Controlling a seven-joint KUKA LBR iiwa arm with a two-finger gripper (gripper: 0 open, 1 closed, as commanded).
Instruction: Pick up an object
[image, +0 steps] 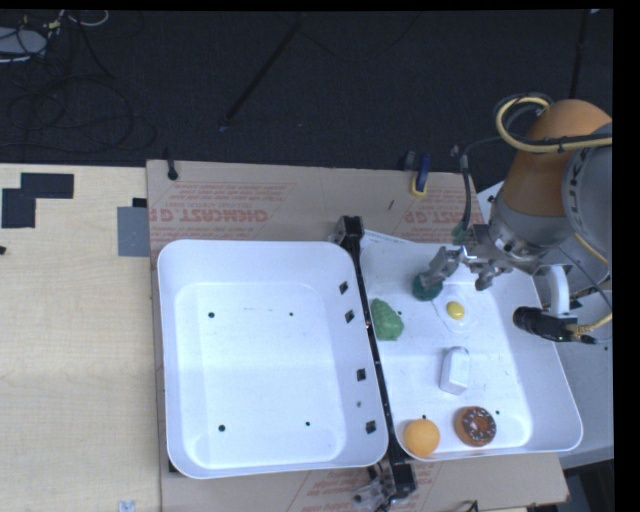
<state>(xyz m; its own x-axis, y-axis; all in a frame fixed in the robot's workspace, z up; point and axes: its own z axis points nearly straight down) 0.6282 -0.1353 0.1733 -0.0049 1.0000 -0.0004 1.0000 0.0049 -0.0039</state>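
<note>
Camera view, looking down at a slant on a desk (70, 330) with two shallow white bins side by side. Left bin (185, 270), filling the middle of the frame, bare inside apart from small dark marks on its floor. Right bin (545, 400), in the lower right, holding all the loose things: a green lump (386, 322) pressed against the divider on its left side, a small dark teal piece (427, 288) near its upper edge, a yellow and white piece like a fried egg (456, 311) just below and right of that, a pale white block (454, 369) in the middle, an orange ball (422, 437) and a brown doughnut (476, 426) near the lower rim, well apart from the rest.

Arm reaching in from the upper right, hand (463, 267) low over the top of the right bin, fingers spread wide with nothing between them. One fingertip just beside the dark teal piece, the egg-like piece just below the gap; which of the two is meant cannot be told. Probably spread like this to straddle a target before closing, so the pick judged not yet made.
</note>
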